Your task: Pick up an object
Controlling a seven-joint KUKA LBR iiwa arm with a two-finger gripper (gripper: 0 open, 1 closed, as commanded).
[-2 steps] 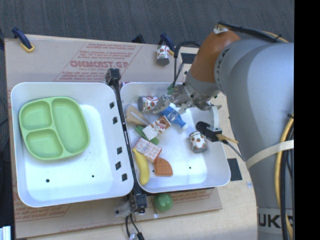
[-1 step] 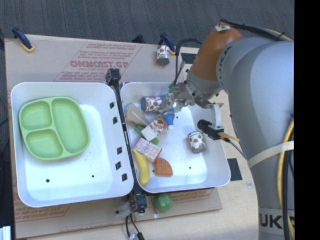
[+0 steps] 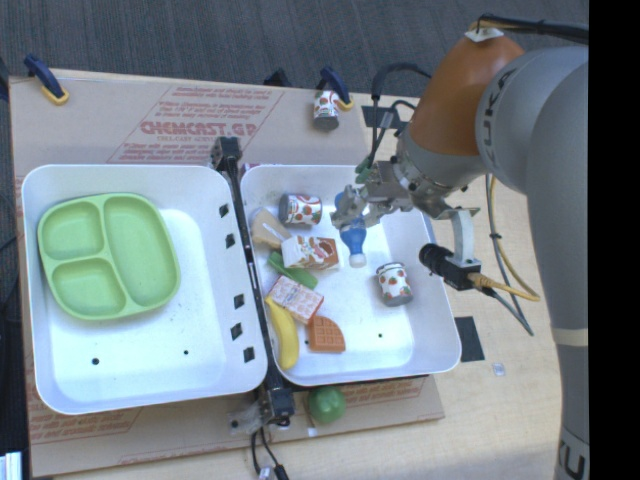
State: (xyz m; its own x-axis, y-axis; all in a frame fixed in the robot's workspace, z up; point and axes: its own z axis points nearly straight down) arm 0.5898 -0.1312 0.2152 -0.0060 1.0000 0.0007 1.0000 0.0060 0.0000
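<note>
My arm (image 3: 500, 108) enters from the right, orange band over the far right corner of the right bin (image 3: 432, 313).

Left bin (image 3: 150, 373): holds a green divided plate (image 3: 108, 256), three compartments, lying flat toward the far left side.

Right bin: all the small items sit here, mostly in the left half. A banana (image 3: 284, 334) lies along the near left wall. Just right of it is a waffle piece (image 3: 325, 336), and just far of that a small printed packet (image 3: 296, 297). A carton with a red and white label (image 3: 312, 253) sits mid-bin with a green item (image 3: 292, 269) just beside it. A can (image 3: 301, 209) lies on its side at the far end. Another can (image 3: 394, 283) stands apart in the right half.

My gripper (image 3: 350, 211) is low over the far middle of the right bin, above a blue bottle (image 3: 354, 242). Cannot tell whether it is open or closed, nor whether it touches the bottle.

Outside the bins: a green round object (image 3: 326, 404) at the near edge and a third small can (image 3: 326, 107) on the far bench.
</note>
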